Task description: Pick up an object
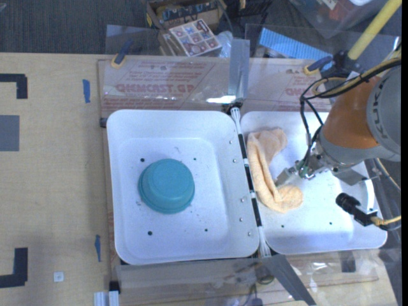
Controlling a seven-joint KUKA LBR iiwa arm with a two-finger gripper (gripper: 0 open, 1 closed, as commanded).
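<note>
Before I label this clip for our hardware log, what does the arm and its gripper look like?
The arm is grey with a broad orange band above the wrist. Black cables loop along its side down toward the gripper, a small metallic two-finger unit with a speck of green at its base.
</note>
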